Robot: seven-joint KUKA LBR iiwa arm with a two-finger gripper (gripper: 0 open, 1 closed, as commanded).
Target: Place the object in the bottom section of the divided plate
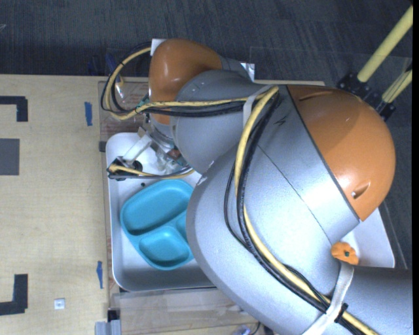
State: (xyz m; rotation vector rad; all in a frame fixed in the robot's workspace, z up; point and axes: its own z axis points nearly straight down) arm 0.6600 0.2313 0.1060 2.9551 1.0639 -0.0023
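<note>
Dark grey carpet floor (196, 19), light wood bench (52, 196) w/ blue tape marks (88, 113)

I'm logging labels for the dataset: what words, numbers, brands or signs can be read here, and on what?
None can be read.
The arm, blue plate and white bin show no readable lettering.
The small white tag on the bench is too small to read.
The black marks on the bench are plain shapes, not text.

Grey and orange arm (288, 196) over white bin (121, 271), blue divided plate (157, 222) inside, wooden bench (52, 196) at left
</note>
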